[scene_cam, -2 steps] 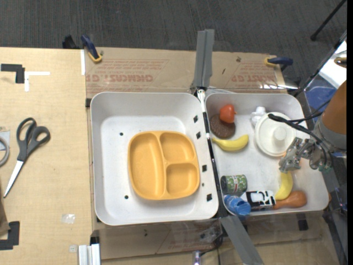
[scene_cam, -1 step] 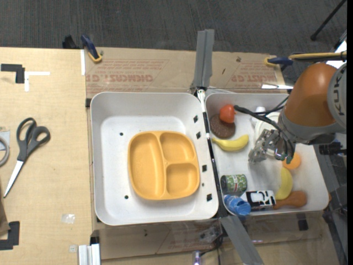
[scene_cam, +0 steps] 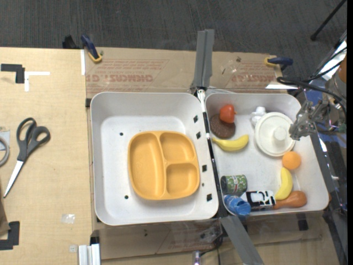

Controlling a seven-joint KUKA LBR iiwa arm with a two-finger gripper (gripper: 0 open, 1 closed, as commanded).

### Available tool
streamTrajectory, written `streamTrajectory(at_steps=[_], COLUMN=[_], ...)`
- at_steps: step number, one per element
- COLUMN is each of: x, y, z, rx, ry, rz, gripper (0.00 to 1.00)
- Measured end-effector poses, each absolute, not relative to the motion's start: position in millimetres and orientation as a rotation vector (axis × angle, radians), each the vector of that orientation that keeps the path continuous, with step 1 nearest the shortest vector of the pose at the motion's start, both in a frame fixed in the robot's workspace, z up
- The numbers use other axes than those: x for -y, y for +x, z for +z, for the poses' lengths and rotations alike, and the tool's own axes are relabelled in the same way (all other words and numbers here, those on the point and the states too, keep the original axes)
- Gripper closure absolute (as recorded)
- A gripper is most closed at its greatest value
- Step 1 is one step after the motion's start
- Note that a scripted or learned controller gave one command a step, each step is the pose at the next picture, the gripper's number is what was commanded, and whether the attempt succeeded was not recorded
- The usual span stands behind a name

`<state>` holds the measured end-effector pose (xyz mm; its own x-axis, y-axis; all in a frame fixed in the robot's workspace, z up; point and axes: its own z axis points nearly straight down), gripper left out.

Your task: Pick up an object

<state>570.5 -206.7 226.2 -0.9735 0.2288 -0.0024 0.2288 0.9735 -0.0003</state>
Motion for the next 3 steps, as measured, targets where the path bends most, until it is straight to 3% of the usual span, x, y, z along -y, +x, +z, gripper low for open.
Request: streamTrajectory(at_steps=[1, 2, 3], x=[206, 206, 176], y=[561.0, 560.8, 610.2], z=[93, 93, 96], rx=[-3.114, -3.115, -3.181], ry=[-0.375, -0.376, -0.273], rz=[-0.002, -0.002, 0.000], gripper=[1.00, 0.00, 0.00])
